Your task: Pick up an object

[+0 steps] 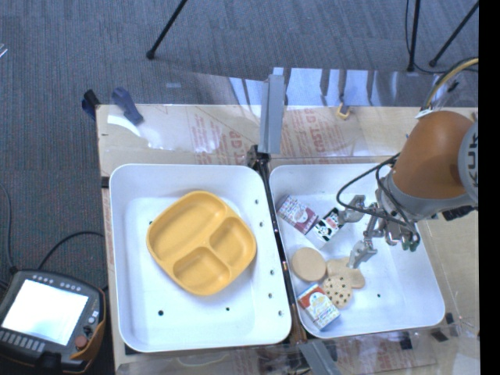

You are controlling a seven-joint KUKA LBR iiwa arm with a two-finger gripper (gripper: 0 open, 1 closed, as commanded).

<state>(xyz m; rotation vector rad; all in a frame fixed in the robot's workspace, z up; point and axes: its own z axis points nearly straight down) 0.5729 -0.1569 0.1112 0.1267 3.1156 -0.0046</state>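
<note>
The right bin holds several small items. A red-and-white packet and a black-and-white carton lie near its left wall. Below them sit a round tan disc, two cookies and a red-and-blue box. My gripper hangs over the middle of this bin, just right of the carton and above the cookies. It is open, with nothing between its fingers. One fingertip points down close to the upper cookie.
A yellow divided plate lies in the left bin. The grey arm with its orange band covers the right bin's upper right part. A pendant with a screen rests on the floor at lower left.
</note>
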